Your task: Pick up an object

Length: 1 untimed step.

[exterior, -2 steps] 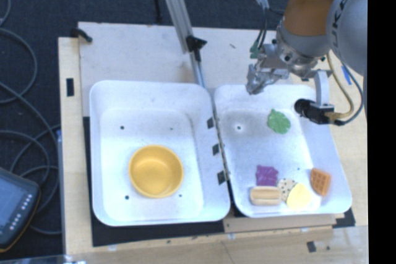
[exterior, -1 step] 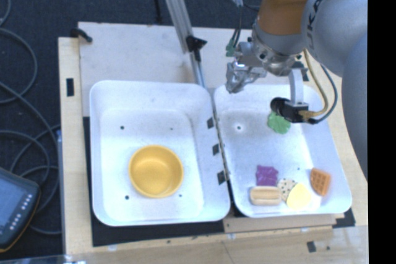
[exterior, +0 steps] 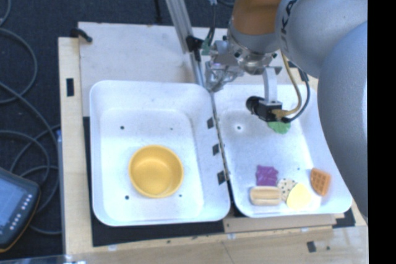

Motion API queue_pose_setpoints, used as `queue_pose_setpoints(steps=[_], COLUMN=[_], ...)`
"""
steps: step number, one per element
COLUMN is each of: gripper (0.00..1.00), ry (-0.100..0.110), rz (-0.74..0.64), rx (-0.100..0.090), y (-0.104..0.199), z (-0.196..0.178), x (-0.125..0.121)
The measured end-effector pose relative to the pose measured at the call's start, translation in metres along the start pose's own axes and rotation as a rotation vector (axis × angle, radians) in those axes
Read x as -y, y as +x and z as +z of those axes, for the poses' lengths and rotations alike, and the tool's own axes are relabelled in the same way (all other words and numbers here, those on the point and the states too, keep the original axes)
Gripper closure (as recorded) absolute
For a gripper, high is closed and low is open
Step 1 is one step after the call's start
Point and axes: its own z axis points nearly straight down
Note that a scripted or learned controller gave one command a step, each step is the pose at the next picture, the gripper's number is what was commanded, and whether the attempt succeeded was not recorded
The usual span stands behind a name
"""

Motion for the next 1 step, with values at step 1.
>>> queue_pose_setpoints(steps=[1], gripper=[1.00], ry=[0.005], rz=[0.001], rx=[0.000], y=[0.0398], z=[0.0327], x=[-0.0083])
